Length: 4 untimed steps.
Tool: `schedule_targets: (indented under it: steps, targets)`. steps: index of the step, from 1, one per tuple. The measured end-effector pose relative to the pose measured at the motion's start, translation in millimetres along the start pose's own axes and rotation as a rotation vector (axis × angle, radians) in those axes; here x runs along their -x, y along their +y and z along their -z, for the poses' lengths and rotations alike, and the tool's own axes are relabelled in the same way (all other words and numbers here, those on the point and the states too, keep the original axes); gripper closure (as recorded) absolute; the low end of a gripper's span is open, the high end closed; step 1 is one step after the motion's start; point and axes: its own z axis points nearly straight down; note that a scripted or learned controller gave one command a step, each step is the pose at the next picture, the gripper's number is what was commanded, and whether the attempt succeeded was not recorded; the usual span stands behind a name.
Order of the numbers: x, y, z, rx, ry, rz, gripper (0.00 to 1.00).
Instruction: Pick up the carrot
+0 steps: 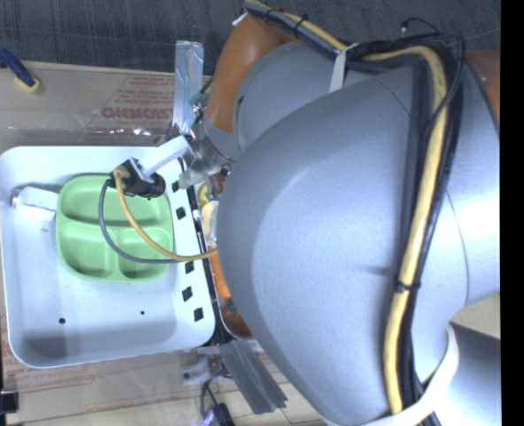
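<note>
I see little of the carrot (226, 298): an orange sliver just right of the left bin's rim (194, 313), tucked under my arm (333, 238), which hides the rest. I cannot tell its shape or pose.

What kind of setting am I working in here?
Probably a robotics lab bench: a shallow white plastic bin holding a green divided tray, cardboard sheeting under it, and a big grey cabled arm overhead.
</note>
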Motion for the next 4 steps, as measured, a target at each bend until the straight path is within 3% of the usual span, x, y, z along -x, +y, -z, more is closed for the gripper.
schedule_targets:
  steps: [1,2,3,4]
  targets:
    - [18,-74,-148,-0.001,-0.003,-0.089,0.0]
    - [71,-34,-47,-0.003,-0.002,-0.077,0.0]
    - [74,38,-48,-0.004,-0.004,-0.082,0.0]
    - [46,11,-88,0.015,0.013,-0.054,0.0]
